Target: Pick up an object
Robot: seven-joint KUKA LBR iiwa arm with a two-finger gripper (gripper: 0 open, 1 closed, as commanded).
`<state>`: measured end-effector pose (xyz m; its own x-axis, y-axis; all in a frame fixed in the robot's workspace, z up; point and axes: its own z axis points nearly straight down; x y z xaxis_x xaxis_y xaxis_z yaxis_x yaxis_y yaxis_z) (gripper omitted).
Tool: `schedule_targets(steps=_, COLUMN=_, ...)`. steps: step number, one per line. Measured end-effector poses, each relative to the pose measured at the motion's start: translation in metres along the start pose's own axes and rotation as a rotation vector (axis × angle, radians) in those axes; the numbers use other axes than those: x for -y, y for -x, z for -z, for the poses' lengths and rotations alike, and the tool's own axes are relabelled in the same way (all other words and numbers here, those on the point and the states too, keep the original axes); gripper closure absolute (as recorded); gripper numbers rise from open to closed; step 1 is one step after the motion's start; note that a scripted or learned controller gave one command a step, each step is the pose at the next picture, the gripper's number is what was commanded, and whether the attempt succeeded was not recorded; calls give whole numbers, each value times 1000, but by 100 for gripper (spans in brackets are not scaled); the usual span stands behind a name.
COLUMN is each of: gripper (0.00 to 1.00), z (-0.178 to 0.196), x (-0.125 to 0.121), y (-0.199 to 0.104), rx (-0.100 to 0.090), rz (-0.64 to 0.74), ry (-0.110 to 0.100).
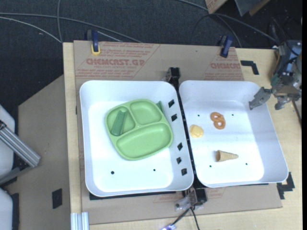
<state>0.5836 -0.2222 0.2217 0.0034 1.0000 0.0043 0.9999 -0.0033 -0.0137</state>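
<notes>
1. Nearest the camera in the right bin (268, 143) lies a small tan cone (225, 155), flat on its side, long axis running left to right, its wide mouth facing left and its tip pointing right.
2. Above it sit a yellow lump (196, 131) near the bin's left wall and an orange pretzel-shaped piece (218, 120) just to its right.
3. The left bin (93, 143) holds a green divided plate (139, 128) with a darker green stick (118, 122) in its upper-left section, tilted slightly off vertical.
4. The gripper (269, 99) hangs over the right bin's upper-right corner, its 2 fingers spread apart with nothing between them, well apart from all 3 small pieces.
</notes>
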Motion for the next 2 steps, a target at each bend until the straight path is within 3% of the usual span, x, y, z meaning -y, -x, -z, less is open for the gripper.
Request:
schedule_targets(steps=1, gripper=0, z=7, x=-3, y=-1, rx=4, rz=4, ry=13)
schedule_targets(steps=2, gripper=0, z=-34, x=-4, y=0, rx=2, rz=4, ry=9)
